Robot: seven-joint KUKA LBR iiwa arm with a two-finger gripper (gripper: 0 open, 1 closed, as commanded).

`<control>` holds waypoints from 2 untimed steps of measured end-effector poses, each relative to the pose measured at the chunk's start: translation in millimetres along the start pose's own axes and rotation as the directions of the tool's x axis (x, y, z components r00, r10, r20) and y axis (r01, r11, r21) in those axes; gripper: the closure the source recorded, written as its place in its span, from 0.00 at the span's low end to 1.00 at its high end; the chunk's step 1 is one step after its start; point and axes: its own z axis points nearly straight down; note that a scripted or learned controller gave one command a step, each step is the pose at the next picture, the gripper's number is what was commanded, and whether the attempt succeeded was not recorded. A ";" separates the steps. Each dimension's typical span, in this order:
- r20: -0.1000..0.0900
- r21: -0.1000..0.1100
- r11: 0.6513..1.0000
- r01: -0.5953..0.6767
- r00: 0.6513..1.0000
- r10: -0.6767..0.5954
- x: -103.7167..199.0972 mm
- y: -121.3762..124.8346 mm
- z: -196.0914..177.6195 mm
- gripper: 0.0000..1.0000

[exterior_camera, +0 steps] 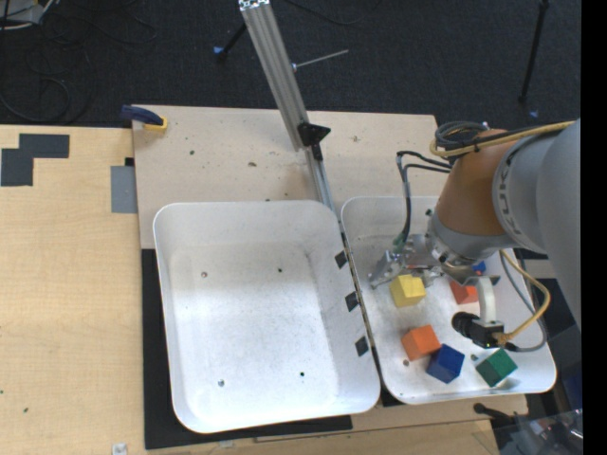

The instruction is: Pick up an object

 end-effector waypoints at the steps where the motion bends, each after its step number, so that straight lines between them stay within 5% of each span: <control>1: -0.002 0.002 1.000 -0.007 1.000 0.007 -1.7 -0.7 -9.9 1.00; 2: 0.000 -0.002 1.000 -0.005 1.000 0.005 -1.2 -2.8 -51.8 1.00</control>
